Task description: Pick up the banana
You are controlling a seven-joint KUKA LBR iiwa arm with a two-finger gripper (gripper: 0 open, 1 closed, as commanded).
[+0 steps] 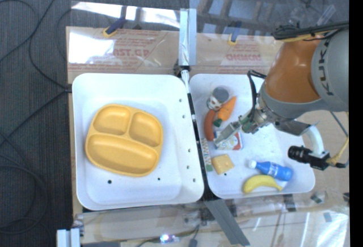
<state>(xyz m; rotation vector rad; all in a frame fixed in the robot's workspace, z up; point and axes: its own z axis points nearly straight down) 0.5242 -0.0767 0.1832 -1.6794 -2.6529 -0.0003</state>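
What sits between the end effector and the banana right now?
In the camera view, bare white bin floor mostly separates the end effector from the banana; the blue bottle lies just right of that line.

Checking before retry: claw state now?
Claw: cannot be told if open or closed. It sits in the right bin near the carrot. Banana lies apart at the bin's front edge, not held.
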